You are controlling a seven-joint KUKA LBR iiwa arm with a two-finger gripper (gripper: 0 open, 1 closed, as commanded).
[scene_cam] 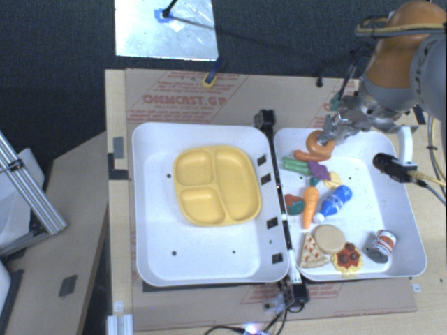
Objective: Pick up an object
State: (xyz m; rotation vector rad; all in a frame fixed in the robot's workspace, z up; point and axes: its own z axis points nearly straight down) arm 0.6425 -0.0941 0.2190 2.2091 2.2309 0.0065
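- dark blue-black carpeted floor (56,54) across the top and left of the view
- shiny silver square sheet (166,18) lying on the floor, top centre, with a small blue tape patch (163,16) on it
- thin black cable (293,39) running over the floor from the sheet toward the right
- light tan wooden bench top (77,187)
- flat brown printed cardboard sheet (181,93) laid on the bench
- silver aluminium extrusion frame (24,187) at the left edge
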